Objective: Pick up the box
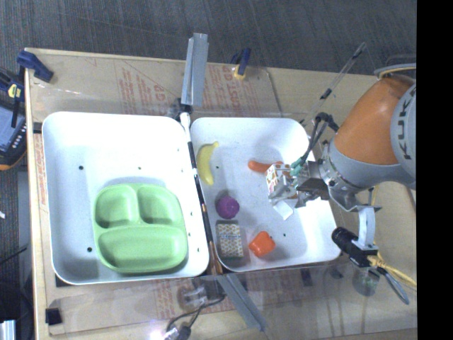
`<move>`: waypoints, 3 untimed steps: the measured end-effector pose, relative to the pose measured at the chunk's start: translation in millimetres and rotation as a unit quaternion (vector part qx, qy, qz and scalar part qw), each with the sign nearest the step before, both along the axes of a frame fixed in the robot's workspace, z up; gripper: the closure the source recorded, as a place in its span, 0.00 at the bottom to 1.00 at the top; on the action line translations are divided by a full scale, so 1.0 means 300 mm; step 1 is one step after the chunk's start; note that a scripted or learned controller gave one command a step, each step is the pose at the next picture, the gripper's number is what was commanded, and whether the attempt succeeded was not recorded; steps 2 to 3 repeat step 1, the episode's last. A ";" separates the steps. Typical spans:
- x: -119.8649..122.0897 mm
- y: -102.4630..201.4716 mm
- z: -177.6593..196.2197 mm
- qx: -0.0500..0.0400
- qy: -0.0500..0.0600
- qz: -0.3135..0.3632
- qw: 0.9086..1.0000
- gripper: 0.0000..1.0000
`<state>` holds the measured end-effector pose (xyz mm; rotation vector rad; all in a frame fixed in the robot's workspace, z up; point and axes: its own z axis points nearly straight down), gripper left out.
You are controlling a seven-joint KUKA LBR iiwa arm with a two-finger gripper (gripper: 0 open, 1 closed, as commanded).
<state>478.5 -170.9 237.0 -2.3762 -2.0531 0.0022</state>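
The gripper (285, 188) hung over the right bin (244, 129), its fingers closed on a small patterned box (274, 180) right of center. Around it lay a carrot (258, 166), banana (206, 161), purple ball (227, 207), orange cup (261, 244) and speckled sponge (230, 240). The left bin (71, 140) held a green divided tray (140, 228).

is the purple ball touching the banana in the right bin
Apart. The camera view shows bare white bin floor between the purple ball and the lower tip of the banana, which lies along the left wall of the right bin.
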 end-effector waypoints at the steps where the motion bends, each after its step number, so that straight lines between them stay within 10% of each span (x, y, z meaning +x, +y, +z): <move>1: -0.007 0.292 -0.119 0.000 0.002 -0.035 0.999 1.00; 3: -0.007 0.292 -0.119 0.000 0.002 -0.035 0.999 1.00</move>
